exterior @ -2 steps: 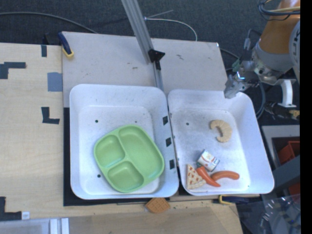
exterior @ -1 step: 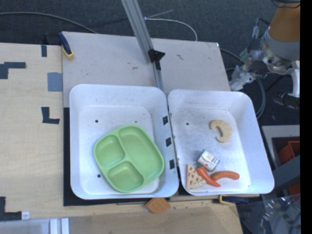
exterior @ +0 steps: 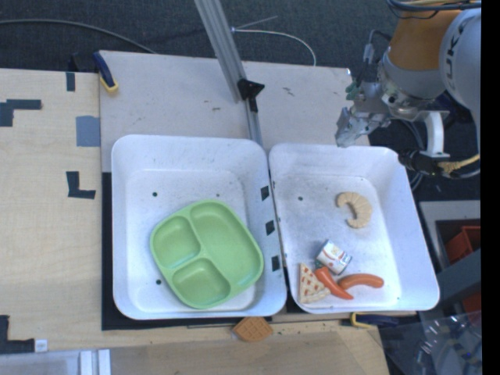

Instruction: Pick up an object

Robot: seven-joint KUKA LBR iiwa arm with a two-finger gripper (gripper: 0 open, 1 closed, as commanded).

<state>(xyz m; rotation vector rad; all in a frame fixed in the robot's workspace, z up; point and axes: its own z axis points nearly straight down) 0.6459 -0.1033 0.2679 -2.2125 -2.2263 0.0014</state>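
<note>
Left bin holds a green plate; right bin a croissant (fingers' state unclear).

I see two bins of white plastic, scuffed and speckled, and a green plate of smooth matt plastic. The table looks like pale, matt wood.

A divided plate is set in the left bin; in the right bin, a croissant is placed behind a small carton, a carrot, a sausage and a waffle slice.
</note>
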